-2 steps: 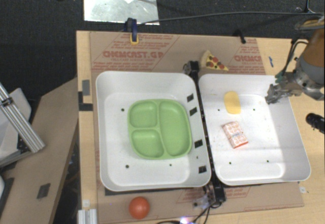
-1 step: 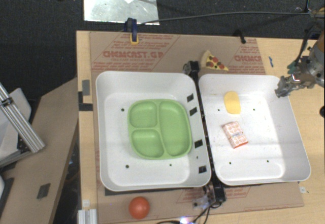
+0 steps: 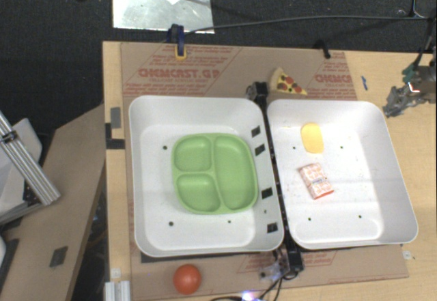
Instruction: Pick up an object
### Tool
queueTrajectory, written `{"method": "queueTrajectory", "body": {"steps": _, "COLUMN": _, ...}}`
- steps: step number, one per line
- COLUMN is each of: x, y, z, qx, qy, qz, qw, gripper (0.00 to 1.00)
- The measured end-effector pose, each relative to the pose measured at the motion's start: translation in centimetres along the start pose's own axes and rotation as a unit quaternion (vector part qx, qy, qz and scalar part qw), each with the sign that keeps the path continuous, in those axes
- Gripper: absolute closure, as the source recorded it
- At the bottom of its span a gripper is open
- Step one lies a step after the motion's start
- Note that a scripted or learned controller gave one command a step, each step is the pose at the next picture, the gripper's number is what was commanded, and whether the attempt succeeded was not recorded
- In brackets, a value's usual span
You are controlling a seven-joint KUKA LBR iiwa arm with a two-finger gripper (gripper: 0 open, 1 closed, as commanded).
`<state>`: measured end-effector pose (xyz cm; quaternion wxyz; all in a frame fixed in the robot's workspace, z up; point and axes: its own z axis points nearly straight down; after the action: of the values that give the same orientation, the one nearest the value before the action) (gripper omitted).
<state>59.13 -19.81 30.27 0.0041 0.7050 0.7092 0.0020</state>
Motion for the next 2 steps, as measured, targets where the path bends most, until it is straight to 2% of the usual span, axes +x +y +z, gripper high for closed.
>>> {"method": "queueTrajectory", "body": {"steps": 2, "x": 9.5, "y": -1.1, "z": 0.5, "qx": 0.003, "qy": 0.002, "qz": -0.002, "qw": 1.0000, "gripper": 1.00}}
